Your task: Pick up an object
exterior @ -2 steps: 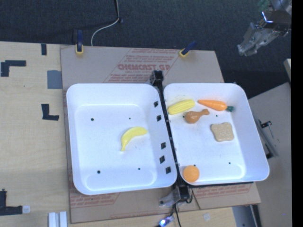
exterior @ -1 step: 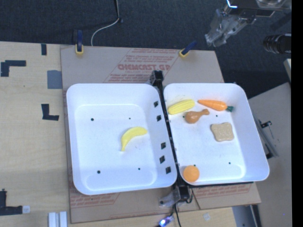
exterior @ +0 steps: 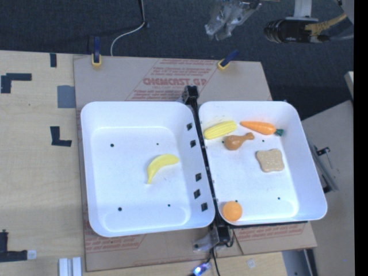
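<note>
My gripper hangs high at the top of the camera view, above and behind the bins, blurred against the dark floor. A yellow banana lies in the middle of the left bin. The right bin holds a yellow corn cob, an orange carrot, a brown chicken drumstick, a tan slice of bread and an orange near its front left corner. Nothing sits between the gripper and these objects.
The bins rest on a cardboard sheet held by a yellow-blue clamp and a second clamp. A black divider strip runs between the bins. A white cable trails at the back.
</note>
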### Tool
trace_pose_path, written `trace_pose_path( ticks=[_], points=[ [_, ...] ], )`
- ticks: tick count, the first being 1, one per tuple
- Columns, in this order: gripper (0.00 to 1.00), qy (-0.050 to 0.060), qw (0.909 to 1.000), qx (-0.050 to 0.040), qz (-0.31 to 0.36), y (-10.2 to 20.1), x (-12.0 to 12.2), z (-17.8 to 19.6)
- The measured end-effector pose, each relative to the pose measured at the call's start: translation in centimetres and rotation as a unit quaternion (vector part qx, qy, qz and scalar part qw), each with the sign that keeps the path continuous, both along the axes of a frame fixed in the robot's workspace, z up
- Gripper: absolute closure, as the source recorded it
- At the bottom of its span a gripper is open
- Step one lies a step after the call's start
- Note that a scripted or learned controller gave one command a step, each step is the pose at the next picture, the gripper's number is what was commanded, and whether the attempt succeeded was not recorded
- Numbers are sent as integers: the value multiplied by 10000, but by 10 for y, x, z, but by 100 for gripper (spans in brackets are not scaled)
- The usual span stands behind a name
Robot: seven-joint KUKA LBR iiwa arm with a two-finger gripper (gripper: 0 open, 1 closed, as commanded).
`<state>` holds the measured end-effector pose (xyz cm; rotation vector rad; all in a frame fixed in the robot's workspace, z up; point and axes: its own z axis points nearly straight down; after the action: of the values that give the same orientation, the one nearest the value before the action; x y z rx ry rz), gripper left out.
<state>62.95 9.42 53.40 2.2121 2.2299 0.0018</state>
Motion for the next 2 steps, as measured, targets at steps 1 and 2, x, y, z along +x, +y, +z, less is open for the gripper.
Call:
trace_pose_path(
  ticks=[1,2],
  points=[
    [100,9,10000,6,9,92,21,-1],
    [100,5,10000,-2,-12,142,39,0]
  ],
)
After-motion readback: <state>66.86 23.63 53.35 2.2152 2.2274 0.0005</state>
